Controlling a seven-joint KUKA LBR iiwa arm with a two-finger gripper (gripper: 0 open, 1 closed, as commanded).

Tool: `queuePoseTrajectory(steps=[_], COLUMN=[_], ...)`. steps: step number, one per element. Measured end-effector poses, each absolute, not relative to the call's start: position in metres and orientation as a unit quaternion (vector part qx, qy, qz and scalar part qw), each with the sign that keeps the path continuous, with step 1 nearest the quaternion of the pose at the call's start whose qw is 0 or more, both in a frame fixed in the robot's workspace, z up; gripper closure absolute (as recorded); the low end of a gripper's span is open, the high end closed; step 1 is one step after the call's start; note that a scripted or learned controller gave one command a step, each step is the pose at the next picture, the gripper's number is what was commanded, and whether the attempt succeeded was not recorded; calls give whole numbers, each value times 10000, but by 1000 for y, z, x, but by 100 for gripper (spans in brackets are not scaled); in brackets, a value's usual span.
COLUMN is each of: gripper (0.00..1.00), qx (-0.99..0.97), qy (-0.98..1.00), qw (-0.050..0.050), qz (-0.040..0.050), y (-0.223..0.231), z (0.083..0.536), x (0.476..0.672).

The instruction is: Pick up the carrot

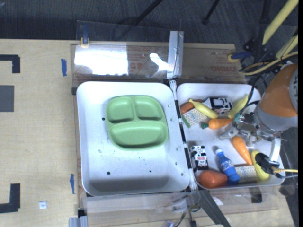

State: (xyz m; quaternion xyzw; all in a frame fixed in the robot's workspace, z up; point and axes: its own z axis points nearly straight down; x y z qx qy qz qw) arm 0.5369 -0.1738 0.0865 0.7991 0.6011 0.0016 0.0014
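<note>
Camera view: carrot (241, 149) lies in the right bin (214, 87), lower-right of frame, tip pointing down-right, between a blue bottle (226, 164) and a yellow banana (260, 165). Pincer (245, 128) hovers just above the carrot's top end; can't tell its state. Step: approach. Next: descend, straddle carrot, close.

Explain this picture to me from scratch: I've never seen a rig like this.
One camera looks down at a slant on a bench with two shallow white bins. The left bin holds a green divided plastic plate. The right bin holds toy food: an orange tapered carrot, a yellow banana, a blue bottle and more. The grey robot arm with an orange band reaches in from the right; its gripper hangs just above the carrot. Nothing can be seen held.
</note>
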Motion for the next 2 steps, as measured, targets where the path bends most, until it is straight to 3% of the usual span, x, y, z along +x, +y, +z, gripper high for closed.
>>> queuePoseTrajectory(steps=[1, 2], gripper=[100, 100], qx=[7999, 7836], qy=[6001, 6212], qw=[37, -1], qz=[24, -1], y=[-175, -121], z=[97, 201], x=[538, 575])
